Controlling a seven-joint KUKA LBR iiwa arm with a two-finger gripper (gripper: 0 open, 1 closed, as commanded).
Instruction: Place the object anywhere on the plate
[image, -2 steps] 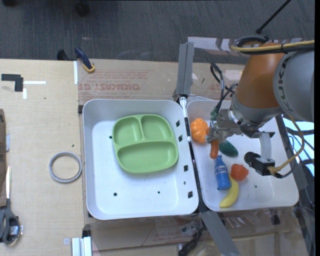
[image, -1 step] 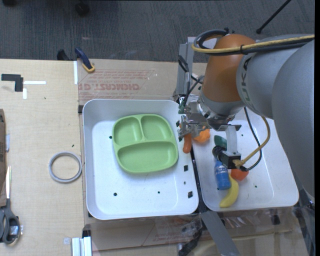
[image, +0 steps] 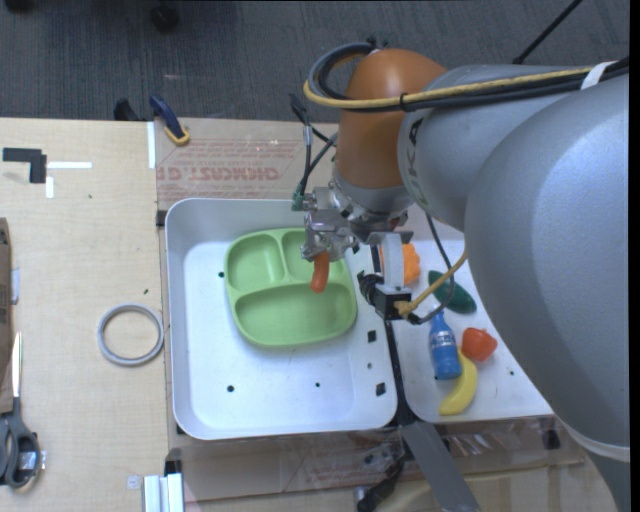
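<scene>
A green divided plate (image: 290, 290) lies in the left white bin (image: 200, 360). My gripper (image: 322, 252) hangs over the plate's right side, pointing down. A small orange-red carrot-like object (image: 320, 274) sits upright between its fingers, its lower tip close to the plate's surface. The grey arm with its orange band fills the upper right and hides much of the right bin.
The right bin (image: 500, 395) holds an orange piece (image: 409, 262), a dark green piece (image: 455, 294), a blue bottle (image: 443, 345), a red piece (image: 479, 343) and a yellow banana (image: 460, 392). A tape ring (image: 131, 333) and scissors (image: 15, 440) lie on the bench at left.
</scene>
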